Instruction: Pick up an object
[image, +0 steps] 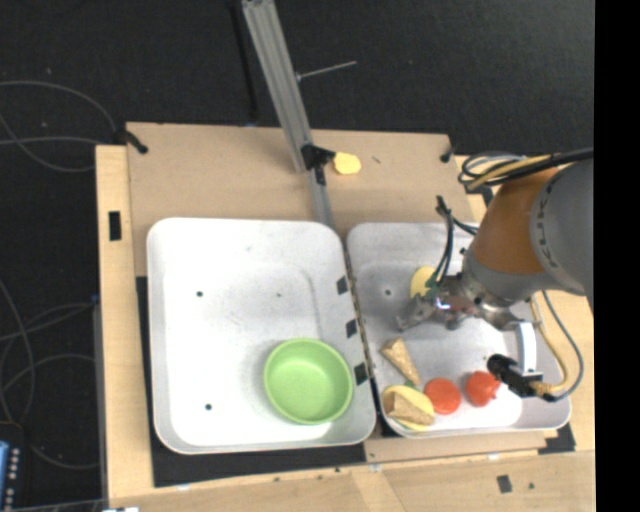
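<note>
In the right-hand shallow white plastic bin (375, 262), the grey arm with its orange wrist band (505, 235) reaches in from the right and bends down toward the bin floor. The left-hand white bin (200, 260) touches it along the middle seam and holds a round lime-green plastic bowl (308, 380) near its front edge, well apart from the arm.

The gripper (428, 305) sits low over the middle of the right bin, its dark metal body pointing leftward toward the seam. A small yellow object (422, 281), partly hidden by the wrist, lies just beside the gripper on its far side; whether the two touch cannot be made out. How wide the tool stands cannot be told at this resolution, and nothing is visibly held in it.

The remaining candidates lie nearer the front of the bin than the gripper. A tan wedge-shaped piece (399, 357) is nearest, its long axis running on a diagonal from upper left to lower right. Beyond it, against the front wall, rest a yellow-and-tan bread-like piece (410, 404), a round red ball-like object (442, 395) and a second red object (481, 388), the three in a loose row.

A small yellow block (346, 163) lies on the brown board (200, 170) behind the bins, out of play.

The pick probably turns on the yellow object beside the tool, or on the wedge, a short move toward the front.
</note>
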